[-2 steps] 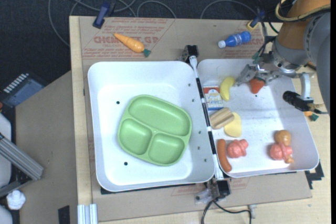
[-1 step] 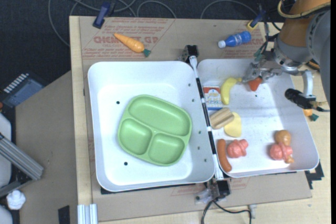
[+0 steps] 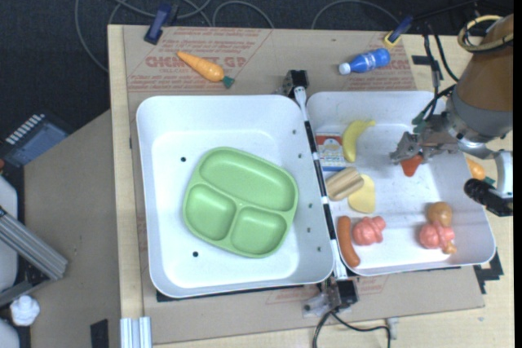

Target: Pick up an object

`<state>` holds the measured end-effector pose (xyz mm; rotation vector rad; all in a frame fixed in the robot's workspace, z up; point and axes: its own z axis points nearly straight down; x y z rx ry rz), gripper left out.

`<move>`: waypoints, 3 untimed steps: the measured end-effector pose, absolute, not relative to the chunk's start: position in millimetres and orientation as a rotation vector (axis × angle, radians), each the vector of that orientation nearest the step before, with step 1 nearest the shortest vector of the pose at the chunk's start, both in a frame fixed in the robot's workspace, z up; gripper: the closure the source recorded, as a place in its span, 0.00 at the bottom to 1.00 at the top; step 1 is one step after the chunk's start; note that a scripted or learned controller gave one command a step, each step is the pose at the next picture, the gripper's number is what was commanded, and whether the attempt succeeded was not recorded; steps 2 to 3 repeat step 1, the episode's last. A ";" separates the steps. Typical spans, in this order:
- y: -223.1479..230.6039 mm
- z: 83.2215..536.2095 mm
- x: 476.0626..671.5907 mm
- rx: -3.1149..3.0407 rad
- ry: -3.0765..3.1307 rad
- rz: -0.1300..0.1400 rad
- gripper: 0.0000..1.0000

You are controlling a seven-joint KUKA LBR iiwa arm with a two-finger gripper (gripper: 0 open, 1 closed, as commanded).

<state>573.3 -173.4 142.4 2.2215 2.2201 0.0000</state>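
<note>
Pointing downward, red-orange piece [image 3: 411, 166], under hand [image 3: 414, 149]

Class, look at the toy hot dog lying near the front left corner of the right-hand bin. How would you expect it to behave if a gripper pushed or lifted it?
The hot dog is long and rounded, so a sideways push would probably roll it. It looks like glossy plastic, so likely light, stiff and somewhat slippery. It lies close to the bin wall, which may crowd the gripper.
</note>
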 end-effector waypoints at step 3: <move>-91.9 191.9 623.4 2.216 2.224 0.006 1.00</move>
